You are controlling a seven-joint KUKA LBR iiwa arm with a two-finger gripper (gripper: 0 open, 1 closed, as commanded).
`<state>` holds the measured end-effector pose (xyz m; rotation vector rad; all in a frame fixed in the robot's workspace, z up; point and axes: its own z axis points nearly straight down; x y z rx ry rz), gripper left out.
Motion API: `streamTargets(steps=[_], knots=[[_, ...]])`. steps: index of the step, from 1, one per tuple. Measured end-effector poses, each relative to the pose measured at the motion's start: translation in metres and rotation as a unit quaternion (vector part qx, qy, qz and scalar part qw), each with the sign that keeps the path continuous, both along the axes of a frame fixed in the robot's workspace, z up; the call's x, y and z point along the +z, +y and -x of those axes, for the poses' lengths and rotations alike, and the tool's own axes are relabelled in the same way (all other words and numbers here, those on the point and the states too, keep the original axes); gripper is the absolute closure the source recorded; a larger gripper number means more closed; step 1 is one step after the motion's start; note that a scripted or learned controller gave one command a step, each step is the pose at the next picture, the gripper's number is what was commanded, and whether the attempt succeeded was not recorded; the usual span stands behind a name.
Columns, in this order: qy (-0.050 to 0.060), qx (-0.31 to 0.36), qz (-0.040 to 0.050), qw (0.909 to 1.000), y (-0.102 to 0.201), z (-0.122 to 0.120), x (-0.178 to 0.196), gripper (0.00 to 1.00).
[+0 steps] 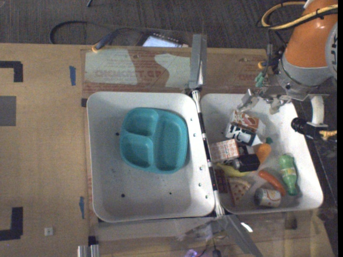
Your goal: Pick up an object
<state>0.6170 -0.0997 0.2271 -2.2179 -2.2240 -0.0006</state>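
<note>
My gripper hangs over the far end of the right bin. It is open, with nothing between its fingers. Just below and left of it lies a white and brown carton. Further toward the front lie a pink box, a black block, an orange fruit, a green bottle, a carrot, a small can, a pizza slice and a banana.
The left bin holds a teal divided plate. A metal divider rail runs between the two bins. Cardboard lies behind the left bin. The arm's orange band rises at the upper right.
</note>
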Motion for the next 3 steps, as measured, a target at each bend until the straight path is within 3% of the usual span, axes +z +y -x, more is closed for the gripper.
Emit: streamTargets(steps=[1, 2, 3], knots=[[-0.008, -0.045, 0.0012, 0.999, -0.05, 0.016, -0.109, 0.0], [-0.022, -0.033, -0.001, 0.9992, -0.084, 0.022, -0.119, 0.0], [-0.029, -0.038, 0.0096, 0.9988, -0.096, 0.021, -0.104, 1.0]])
